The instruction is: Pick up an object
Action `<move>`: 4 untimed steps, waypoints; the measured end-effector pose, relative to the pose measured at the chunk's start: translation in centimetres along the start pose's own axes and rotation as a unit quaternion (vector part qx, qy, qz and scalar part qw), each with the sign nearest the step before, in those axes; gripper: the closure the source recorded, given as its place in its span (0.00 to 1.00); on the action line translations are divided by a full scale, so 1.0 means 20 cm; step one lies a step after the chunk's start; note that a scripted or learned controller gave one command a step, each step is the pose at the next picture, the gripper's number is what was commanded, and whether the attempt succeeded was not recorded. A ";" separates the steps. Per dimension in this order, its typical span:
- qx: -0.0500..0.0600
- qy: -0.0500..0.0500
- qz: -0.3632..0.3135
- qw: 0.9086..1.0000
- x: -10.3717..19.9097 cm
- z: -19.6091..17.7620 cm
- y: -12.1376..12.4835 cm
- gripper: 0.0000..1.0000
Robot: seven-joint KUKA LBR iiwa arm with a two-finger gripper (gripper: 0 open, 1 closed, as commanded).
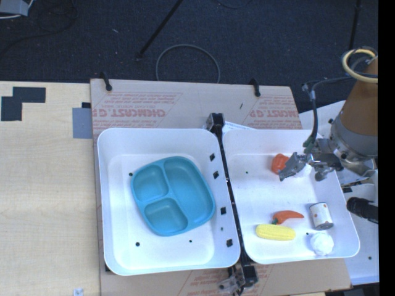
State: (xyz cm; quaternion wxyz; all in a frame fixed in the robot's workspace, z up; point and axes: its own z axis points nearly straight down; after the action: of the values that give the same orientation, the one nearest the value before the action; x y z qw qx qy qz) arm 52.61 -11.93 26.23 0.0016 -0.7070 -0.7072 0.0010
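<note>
Gripper (295, 167) of my arm hovers over the right bin (259, 142), near its far edge; finger state I cannot tell. Just beside it lies an orange object (280, 162), likely my target, not visibly grasped.

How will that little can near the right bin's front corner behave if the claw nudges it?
The can looks to be lying on its side, so it will probably roll rather than slide. It seems small and likely light. Its smooth round wall may slip between fingers.
</note>
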 end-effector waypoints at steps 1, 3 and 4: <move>0.003 0.001 0.000 1.000 0.01 0.32 0.00 0.00; 0.000 0.000 0.001 1.000 0.03 0.89 -0.02 0.00; -0.001 0.000 0.004 1.000 0.02 0.82 -0.01 1.00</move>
State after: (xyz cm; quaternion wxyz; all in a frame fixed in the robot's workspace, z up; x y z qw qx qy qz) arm 52.26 -11.49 9.80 0.0013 -0.7097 -0.7045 0.0005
